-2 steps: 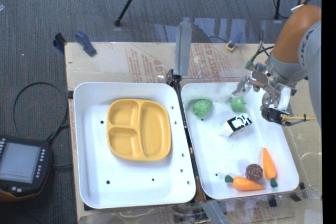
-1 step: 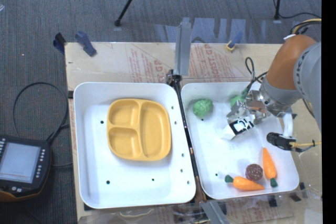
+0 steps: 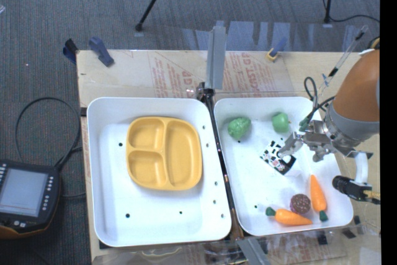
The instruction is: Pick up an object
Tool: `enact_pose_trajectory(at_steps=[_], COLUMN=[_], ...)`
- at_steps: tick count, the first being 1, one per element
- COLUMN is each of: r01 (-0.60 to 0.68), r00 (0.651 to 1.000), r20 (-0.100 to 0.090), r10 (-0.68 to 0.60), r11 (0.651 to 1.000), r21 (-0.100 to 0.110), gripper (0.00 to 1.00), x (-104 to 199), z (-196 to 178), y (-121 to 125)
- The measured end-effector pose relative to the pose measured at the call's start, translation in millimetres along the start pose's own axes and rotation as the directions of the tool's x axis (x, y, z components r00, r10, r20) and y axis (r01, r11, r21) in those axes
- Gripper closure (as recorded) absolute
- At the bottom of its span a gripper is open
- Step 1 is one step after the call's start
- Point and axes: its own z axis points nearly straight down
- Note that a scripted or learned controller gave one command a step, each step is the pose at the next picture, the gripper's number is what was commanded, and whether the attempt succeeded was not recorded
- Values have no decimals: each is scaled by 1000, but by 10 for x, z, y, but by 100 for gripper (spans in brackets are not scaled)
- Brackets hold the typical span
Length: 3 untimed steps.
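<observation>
Two shallow white plastic bins sit side by side on the bench in the lower half of the frame. The left white bin (image 3: pixel 105 208) holds a yellow three-compartment plastic tray (image 3: pixel 165 152), lying flat near the bin's centre. The right white bin (image 3: pixel 260 192) holds several small items: a green leafy toy vegetable (image 3: pixel 239 127) at upper left, a smaller green rounded toy (image 3: pixel 281 121) to its right, a black-and-white patterned small object (image 3: pixel 276 157) near the centre, an upright orange toy carrot (image 3: pixel 318 194) at lower right, a second orange toy carrot (image 3: pixel 290 217) lying along the lower edge, and a dark brown round piece (image 3: pixel 301 202) between the two carrots. The grey arm with orange band (image 3: pixel 360 96) enters from the right edge of the frame. Its two-finger gripper (image 3: pixel 291 149) is positioned at the patterned object's right side, at or just above it. Whether the gripper is spread or pressed together cannot be told from this angle, nor whether it is in contact with the object.
</observation>
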Motion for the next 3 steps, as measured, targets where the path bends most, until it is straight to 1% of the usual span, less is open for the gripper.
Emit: enact_pose_trajectory(at_steps=[1,2,3], r01=[-52,-125,-167], r00=[999,992,986], r20=[1,-6,2], r10=[52,125,167], r11=[998,992,986], r21=[-21,1,3], gripper=[0,0,0], x=[273,234,-201], z=[463,538,255], y=[100,764,112])
